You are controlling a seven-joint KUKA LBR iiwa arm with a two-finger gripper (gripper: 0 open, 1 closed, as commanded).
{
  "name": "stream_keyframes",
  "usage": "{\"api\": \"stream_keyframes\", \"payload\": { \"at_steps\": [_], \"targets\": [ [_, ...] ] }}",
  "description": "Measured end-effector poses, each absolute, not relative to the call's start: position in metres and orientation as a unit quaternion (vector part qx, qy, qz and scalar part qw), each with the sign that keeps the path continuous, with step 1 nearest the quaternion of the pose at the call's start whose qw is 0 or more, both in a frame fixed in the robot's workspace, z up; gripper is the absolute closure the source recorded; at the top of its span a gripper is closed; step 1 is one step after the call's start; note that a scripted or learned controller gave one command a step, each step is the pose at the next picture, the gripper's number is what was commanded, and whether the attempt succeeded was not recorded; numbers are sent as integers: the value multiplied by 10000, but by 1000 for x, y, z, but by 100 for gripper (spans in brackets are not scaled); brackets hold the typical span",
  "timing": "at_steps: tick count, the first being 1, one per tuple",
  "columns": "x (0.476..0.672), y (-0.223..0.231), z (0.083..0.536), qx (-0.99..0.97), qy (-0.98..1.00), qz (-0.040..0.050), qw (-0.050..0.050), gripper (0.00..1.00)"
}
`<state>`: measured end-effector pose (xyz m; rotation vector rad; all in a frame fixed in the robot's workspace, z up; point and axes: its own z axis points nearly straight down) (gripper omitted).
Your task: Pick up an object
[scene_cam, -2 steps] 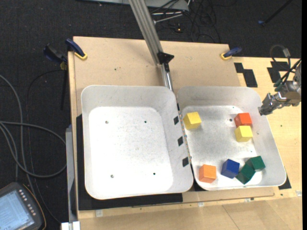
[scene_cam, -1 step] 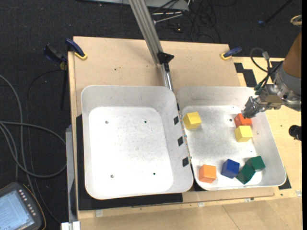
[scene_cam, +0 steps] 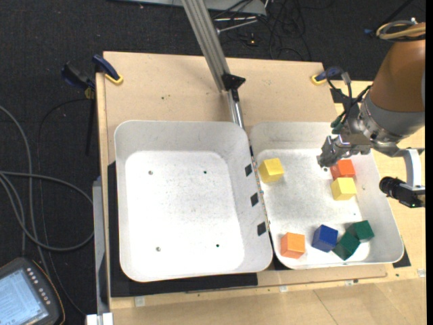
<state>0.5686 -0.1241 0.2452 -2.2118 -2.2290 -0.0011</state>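
An orange-red block (scene_cam: pixel 346 168) sits in the right-hand white bin (scene_cam: pixel 298 141), toward its far right side. A yellow block (scene_cam: pixel 343 189) lies just in front of it, so close that the two appear to touch. The gripper (scene_cam: pixel 329 156) is at the upper left edge of the orange-red block, low over the bin floor and beside the block, not around it. Nothing can be seen between its fingers, and the dark fingertips blur together against the wrist, so I cannot tell whether it is spread or closed.

The likeliest trouble, as I judge it, is a miss. The gripper sits off to one side of the block, so closing here could catch only a corner, or push the block against the yellow one and shove both away. The bin's right wall is near, leaving little room to come around the pair.

Other blocks lie well apart from the gripper. A second yellow block (scene_cam: pixel 271 170) rests alone near the bin's left wall. Along the near edge are an orange block (scene_cam: pixel 293 244), a blue block (scene_cam: pixel 325 237) and two green blocks (scene_cam: pixel 355 239) bunched together. The left bin (scene_cam: pixel 128 181) lies alongside on the wooden desk (scene_cam: pixel 169 87). The grey arm (scene_cam: pixel 399 80), with its orange band, reaches in from the right.
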Motion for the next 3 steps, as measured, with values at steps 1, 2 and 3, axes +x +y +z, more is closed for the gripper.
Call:
{"api": "stream_keyframes", "payload": {
  "at_steps": [1, 2, 3],
  "targets": [
    [561, -64, 244, -7040, -7102, -6, 11, 100],
    [564, -4, 251, -7036, -7106, -15, 1, 100],
    [559, 44, 241, -7042, -7100, 0, 10, 100]
  ]
}}
